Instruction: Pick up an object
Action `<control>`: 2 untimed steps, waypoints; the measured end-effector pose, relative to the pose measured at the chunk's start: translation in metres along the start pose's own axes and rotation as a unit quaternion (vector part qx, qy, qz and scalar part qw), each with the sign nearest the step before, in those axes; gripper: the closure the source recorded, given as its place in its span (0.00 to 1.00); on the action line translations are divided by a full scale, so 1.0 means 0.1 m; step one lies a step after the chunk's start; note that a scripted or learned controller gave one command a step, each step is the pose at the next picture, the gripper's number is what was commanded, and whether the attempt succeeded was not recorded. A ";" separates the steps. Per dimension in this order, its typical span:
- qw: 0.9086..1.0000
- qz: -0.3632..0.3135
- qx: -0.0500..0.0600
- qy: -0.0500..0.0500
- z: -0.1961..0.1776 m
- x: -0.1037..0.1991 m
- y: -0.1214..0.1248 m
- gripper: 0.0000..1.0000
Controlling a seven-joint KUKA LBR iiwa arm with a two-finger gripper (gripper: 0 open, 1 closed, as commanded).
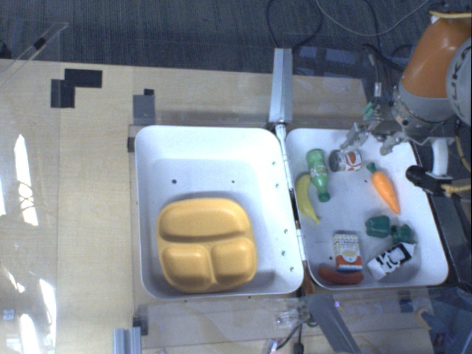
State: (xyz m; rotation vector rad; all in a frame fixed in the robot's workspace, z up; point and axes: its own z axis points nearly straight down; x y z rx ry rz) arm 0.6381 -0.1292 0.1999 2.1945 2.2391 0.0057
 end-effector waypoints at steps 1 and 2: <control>1.000 -0.028 0.000 0.000 1.03 -0.44 -0.20 0.00; 0.999 -0.046 -0.003 0.008 0.81 -0.62 -0.41 0.00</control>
